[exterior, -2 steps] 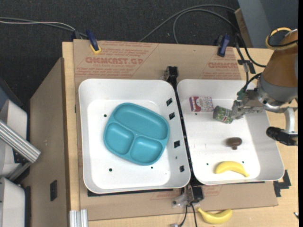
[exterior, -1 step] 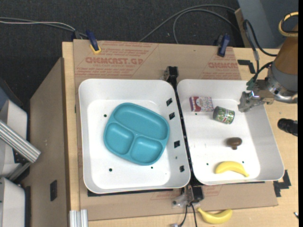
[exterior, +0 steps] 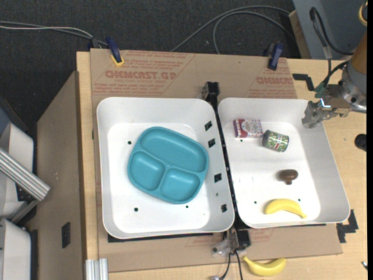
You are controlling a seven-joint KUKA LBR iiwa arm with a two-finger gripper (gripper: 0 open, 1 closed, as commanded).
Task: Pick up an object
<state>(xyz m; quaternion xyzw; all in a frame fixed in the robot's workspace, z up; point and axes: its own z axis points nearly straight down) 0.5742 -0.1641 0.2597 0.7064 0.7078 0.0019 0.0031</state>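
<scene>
Camera view: gripper (exterior: 312,115) over the right bin's (exterior: 330,156) far rim, finger state unclear. Green can (exterior: 275,140) nearest: light, rigid, rolls; grasp across its sides.

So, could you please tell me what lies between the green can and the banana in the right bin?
In the camera view, a small brown object lies between the green can and the banana.
</scene>
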